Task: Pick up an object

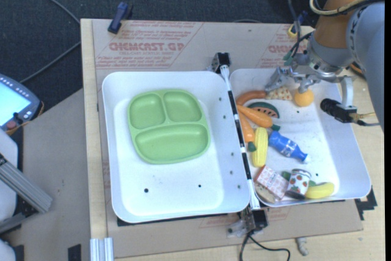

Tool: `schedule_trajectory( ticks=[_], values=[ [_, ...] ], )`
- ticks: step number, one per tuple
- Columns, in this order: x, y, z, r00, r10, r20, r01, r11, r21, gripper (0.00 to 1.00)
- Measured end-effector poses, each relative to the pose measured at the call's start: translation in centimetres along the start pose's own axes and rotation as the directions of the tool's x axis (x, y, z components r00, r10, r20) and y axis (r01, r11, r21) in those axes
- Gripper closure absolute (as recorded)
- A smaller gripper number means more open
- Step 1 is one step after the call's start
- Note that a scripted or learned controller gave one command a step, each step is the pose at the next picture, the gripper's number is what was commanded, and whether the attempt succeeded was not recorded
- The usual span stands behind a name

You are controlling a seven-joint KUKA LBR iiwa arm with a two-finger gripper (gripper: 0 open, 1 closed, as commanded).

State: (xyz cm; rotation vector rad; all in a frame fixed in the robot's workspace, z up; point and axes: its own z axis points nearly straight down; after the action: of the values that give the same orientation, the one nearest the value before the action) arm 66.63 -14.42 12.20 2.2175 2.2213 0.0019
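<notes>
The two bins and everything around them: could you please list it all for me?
Bins: 2, white, side by side; left, right.
Divided plate: 1, green, left bin.
Carrot: 1, orange, right bin.
Corn: 1, yellow, right bin.
Bottle: 1, blue, right bin.
Banana: 1, yellow, right bin's near edge.
Ball: 1, orange, right bin's far end.
Clamp: 1, blue, bench's far-left corner.
Gripper: 1, grey, above the right bin's far end.
</notes>
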Motion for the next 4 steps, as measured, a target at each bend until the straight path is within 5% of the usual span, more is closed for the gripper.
schedule_trajectory(
  ticks=[1,2,3,4],
  values=[
    [9.2,-8.4,-6.3,1.000,0.000,-0.003,0.000,1.000,0.004,0.00],
    [4.0,-8.7,-1.6,1.000,0.002,-0.002,-0.002,1.000,0.005,0.00],
    [4.6,-8.8,3.6,1.000,0.005,0.006,-0.005,1.000,-0.004,0.00],
    [4.8,-8.8,2.6,1.000,0.005,0.002,-0.005,1.000,-0.001,1.00]
  ],
)
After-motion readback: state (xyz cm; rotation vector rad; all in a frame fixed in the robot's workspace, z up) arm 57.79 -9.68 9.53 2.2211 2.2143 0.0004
